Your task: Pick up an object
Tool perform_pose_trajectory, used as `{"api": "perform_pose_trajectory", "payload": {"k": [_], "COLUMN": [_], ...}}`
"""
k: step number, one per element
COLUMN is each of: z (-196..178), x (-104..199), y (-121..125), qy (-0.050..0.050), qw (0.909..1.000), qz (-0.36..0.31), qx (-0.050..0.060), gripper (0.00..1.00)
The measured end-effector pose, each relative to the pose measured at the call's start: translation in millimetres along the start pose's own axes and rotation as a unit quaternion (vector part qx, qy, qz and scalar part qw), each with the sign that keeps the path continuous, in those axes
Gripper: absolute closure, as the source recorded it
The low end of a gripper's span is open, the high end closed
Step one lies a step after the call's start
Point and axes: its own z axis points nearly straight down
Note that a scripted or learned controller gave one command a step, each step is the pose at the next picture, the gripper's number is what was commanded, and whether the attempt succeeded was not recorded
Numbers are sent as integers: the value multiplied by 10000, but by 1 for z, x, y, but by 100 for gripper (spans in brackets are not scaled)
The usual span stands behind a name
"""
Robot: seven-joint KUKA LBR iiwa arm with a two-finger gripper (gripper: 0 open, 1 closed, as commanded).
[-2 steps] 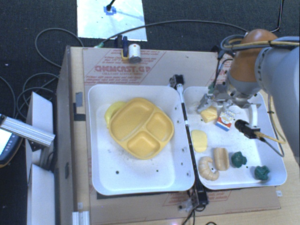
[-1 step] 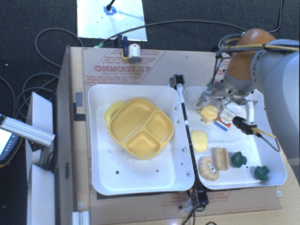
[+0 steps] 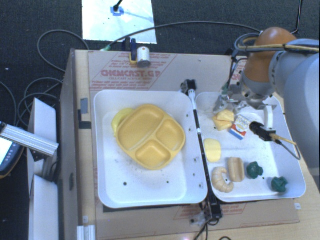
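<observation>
Cardboard covers the bench under two white bins, with dark carpet around it. Nearest the camera in the right bin (image 3: 282, 156) lie two green pieces, one at the near corner (image 3: 279, 184) and one a little farther in (image 3: 254, 170); beside them towards the divider sit a curled tan piece (image 3: 222, 179) and a stubby tan piece (image 3: 235, 168), touching or nearly so; just beyond those is a pale yellow lump (image 3: 212, 150), close to the bin's left wall. The left bin (image 3: 150, 186) carries a yellow divided tray (image 3: 150, 136), tilted over a second yellow thing under its far-left edge. Farther up the right bin a small red, white and blue box (image 3: 240, 126) lies against the yellow block (image 3: 224, 120); that block is the thing closest to me. My pincer (image 3: 229, 103) hangs at the far end of the right bin, just beyond the block and slightly above it; whether it touches the block, and whether it stands wide or narrow, I cannot tell. Past the bins a white sheet (image 3: 117, 11) lies on the carpet.
</observation>
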Motion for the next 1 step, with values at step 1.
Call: {"api": "perform_pose_trajectory", "payload": {"k": [1], "z": [-90], "x": [44], "y": [-70], "qy": [7], "qw": [10000], "qz": [12], "qx": [12], "gripper": [100]}}
